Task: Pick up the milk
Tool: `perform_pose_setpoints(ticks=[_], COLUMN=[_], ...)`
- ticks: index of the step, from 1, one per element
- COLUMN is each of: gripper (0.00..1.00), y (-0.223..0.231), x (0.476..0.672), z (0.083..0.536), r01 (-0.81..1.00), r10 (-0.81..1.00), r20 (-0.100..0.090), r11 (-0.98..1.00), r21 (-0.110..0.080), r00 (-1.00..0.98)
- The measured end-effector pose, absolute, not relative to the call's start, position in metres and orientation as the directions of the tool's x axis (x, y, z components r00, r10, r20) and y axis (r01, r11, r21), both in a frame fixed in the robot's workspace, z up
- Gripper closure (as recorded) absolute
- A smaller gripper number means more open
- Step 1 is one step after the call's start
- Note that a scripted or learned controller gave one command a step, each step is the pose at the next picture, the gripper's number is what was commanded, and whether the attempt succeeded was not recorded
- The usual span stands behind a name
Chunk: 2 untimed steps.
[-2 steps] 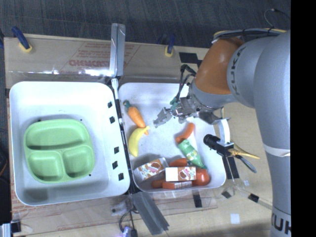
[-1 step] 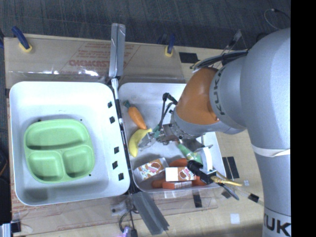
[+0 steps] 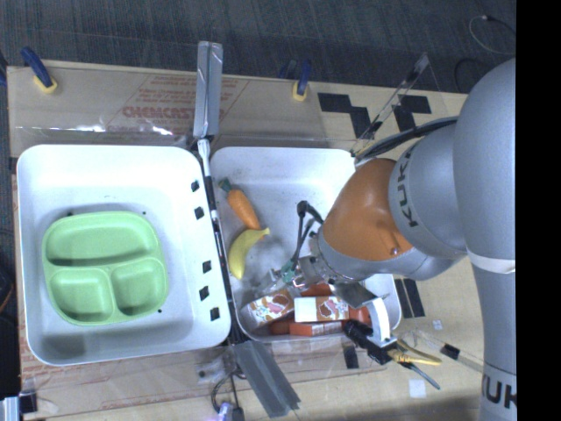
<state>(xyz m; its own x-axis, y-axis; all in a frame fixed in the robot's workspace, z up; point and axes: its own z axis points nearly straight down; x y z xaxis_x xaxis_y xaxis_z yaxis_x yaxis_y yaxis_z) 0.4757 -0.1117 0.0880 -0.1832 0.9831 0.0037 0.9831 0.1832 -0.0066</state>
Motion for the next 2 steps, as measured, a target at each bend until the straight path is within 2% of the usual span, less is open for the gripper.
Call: perform_pose_setpoints(ticks=[1, 2], gripper=[1.00, 1.00], y=[-0.112, -0.033], x=[0.476, 0.477], z=[0.094, 0.188], r01=[0.981, 0.994], r10=[0.981, 0.994], r20=[0.006, 0.001], r11=[0.192, 0.105], r21=[-0.011, -0.008], r00=[-0.192, -0.105])
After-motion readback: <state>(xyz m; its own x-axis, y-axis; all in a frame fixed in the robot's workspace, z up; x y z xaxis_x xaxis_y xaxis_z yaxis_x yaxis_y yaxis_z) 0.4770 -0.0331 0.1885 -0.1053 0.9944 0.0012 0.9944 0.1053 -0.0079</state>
